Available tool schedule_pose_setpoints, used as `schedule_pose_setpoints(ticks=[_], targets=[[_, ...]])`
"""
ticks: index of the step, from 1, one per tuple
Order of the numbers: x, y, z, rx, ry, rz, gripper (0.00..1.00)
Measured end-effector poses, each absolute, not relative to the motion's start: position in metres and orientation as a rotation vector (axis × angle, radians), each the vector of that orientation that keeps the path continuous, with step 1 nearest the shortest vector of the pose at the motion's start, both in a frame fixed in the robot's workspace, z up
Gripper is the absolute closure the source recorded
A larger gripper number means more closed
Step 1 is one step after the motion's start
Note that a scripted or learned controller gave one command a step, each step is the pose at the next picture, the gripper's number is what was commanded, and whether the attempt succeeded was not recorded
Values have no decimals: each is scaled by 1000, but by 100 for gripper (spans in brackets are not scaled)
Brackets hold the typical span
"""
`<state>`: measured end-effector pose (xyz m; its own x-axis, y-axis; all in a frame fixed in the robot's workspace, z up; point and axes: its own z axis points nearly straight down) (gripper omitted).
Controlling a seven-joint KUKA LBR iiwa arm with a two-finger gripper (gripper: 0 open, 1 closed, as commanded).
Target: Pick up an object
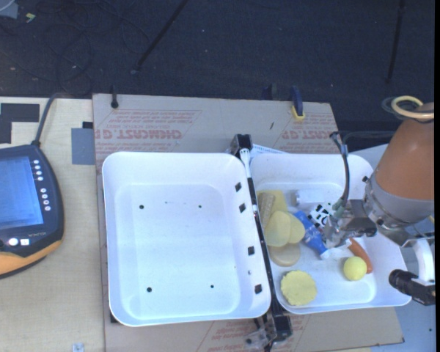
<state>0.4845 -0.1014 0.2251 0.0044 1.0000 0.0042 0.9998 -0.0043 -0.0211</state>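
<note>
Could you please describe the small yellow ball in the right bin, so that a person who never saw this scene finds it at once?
Look in the right bin, at its near right corner. The small yellow ball lies there, beside an orange piece. Unlike the flat yellow disc to its left, it is round and smaller.

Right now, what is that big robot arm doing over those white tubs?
The robot arm is reaching from the right into the right bin, which holds a pile of small things. Its gripper is down beside a blue object, near some yellow round pieces, a yellow ball and an orange piece. I can't tell whether it has grabbed anything. The left bin sits beside it.
</note>
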Motion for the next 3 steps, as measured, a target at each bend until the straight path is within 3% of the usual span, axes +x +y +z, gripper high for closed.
schedule_pose_setpoints(ticks=[3], targets=[[485, -102, 246, -2206, -2187, 36, 100]])
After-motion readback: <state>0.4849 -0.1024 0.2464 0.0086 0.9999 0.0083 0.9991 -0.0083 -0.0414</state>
